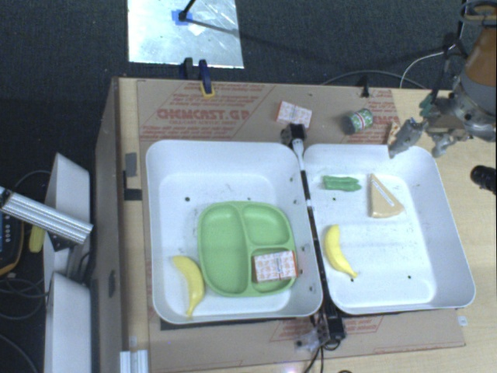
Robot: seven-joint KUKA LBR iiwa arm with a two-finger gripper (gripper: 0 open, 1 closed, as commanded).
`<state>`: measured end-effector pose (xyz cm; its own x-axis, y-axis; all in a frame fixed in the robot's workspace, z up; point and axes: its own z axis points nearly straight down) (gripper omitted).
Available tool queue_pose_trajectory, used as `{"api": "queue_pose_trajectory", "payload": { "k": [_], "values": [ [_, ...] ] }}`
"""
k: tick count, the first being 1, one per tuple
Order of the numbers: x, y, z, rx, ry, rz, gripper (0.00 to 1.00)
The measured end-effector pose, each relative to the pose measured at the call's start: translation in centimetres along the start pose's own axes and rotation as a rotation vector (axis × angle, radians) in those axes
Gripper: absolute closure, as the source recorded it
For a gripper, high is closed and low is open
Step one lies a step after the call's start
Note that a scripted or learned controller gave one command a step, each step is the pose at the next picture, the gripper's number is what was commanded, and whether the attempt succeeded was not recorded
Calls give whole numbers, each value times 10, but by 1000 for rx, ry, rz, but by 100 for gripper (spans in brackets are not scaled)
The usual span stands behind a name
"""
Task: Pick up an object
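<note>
two white bins: the left bin has one green divided plate with one small printed packet in its lower right compartment, plus one banana just left of the plate. right bin holds a second banana, one green pod thing and one tan wedge. the gripper hovers at the upper right over that bin's top right corner, fingers spread with nothing between them, and one small green can sits on the cardboard above the bins.

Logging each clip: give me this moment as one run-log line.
tool: above right bin's far right corner, nothing visibly held | right bin: banana, green piece, tan wedge | pick: not yet done
</note>
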<state>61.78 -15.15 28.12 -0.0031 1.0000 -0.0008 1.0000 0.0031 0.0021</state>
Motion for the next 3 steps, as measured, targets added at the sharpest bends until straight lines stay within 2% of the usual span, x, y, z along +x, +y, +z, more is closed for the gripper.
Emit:
{"api": "queue_pose_trajectory", "payload": {
  "k": [1,2,3],
  "values": [
    [-32,-7,94,3,0,2,0],
    [-23,6,197,1,1,0,0],
    [-24,7,186,-3,-1,-2,100]
  ]
}}
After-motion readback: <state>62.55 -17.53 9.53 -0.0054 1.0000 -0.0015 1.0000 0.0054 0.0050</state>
